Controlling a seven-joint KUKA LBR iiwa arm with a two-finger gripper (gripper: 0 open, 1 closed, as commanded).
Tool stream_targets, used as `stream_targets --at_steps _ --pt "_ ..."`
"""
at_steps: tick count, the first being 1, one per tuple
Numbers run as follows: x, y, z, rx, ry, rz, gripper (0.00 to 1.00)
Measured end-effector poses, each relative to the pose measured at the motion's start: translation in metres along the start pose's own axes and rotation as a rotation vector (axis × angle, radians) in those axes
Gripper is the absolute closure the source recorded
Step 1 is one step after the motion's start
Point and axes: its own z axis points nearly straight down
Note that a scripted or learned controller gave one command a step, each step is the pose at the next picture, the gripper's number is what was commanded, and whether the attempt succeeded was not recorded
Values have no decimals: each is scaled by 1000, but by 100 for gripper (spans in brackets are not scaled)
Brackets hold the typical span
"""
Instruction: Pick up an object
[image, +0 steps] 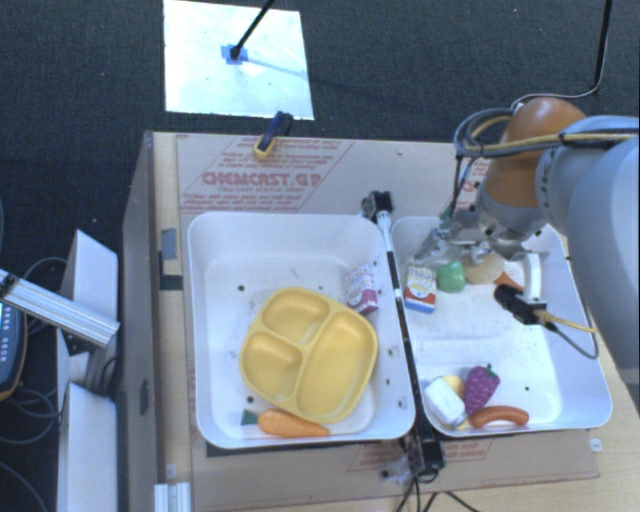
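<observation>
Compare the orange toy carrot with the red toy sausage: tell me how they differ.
The orange toy carrot lies in the left white bin, just below the yellow divided plate; the red toy sausage lies in the right white bin, beside a purple toy grape bunch. The carrot tapers to a point and has a green top; the sausage is evenly thick with rounded ends. Both lie flat near their bins' near edges.

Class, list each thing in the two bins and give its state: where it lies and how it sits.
Yellow plate: flat, left bin.
Carrot: lying by plate's near edge.
Small can: tilted against plate's far edge.
Carton: upright, right bin.
Green ball: beside carton.
Grapes: lying, near corner.
Sausage: lying, near wall.
</observation>
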Motion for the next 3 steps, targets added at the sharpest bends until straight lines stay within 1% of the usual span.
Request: stream_targets --at_steps 1,2,3 --pt "-14 2 6 15 -1 0 0" --pt "-14 3 -5 12 -1 -1 100" --pt "39 -16 -94 16 0 -2 100"
